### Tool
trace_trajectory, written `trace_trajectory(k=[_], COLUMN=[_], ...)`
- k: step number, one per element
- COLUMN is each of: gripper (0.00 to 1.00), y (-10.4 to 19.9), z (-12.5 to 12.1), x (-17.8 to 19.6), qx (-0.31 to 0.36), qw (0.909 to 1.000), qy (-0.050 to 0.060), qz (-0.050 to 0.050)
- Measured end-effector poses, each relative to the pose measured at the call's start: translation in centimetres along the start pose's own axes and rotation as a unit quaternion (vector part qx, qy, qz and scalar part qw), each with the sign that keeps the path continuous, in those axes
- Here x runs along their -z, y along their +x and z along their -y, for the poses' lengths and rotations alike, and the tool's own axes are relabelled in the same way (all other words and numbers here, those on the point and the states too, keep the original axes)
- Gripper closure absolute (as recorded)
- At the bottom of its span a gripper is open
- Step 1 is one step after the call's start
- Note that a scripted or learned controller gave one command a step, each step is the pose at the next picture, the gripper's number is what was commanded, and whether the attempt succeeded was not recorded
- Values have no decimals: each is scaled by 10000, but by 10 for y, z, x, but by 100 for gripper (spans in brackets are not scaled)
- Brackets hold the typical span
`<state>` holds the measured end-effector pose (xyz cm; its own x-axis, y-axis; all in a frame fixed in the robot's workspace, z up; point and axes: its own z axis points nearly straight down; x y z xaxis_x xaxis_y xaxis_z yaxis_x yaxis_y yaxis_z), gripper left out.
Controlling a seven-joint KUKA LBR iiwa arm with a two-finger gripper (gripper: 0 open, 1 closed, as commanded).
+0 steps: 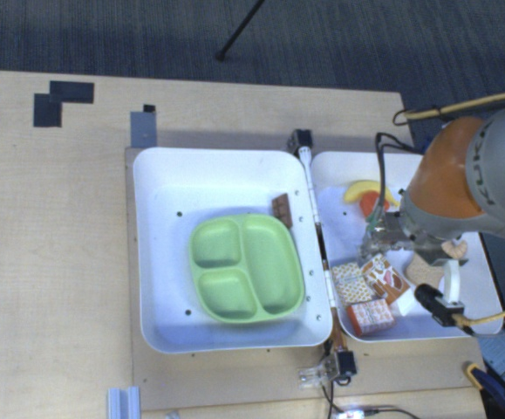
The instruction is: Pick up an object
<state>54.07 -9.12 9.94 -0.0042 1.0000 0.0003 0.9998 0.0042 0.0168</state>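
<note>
My gripper (377, 244) reaches down into the right bin (335, 201), under the grey arm with its orange band (448, 177). Right below it lie several small packs: a patterned packet (350, 279), a red and white box (386, 279) and an orange-red carton (371, 315). A yellow and red toy piece (365, 195) sits just behind the gripper. The arm hides the fingertips and the right part of the bin.
The left bin (160, 234) holds a green three-compartment tray (246, 267) and a small brown block (281, 206) at its right wall. A black clamp (301, 139) sits at the back between the bins. Cables run along the bench's right side.
</note>
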Motion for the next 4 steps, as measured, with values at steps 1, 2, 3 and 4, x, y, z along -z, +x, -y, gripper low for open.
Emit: trace_trajectory(k=[1, 2, 3, 4], gripper=[100, 0, 0, 100], y=[7, 7, -3, -1], z=[9, 9, 30, 28], x=[112, 112, -1, 10], qx=[4, 2, -12, 1], qw=[10000, 10000, 10000, 10000], qy=[58, 67, 29, 13], qz=[3, 1, 7, -7])
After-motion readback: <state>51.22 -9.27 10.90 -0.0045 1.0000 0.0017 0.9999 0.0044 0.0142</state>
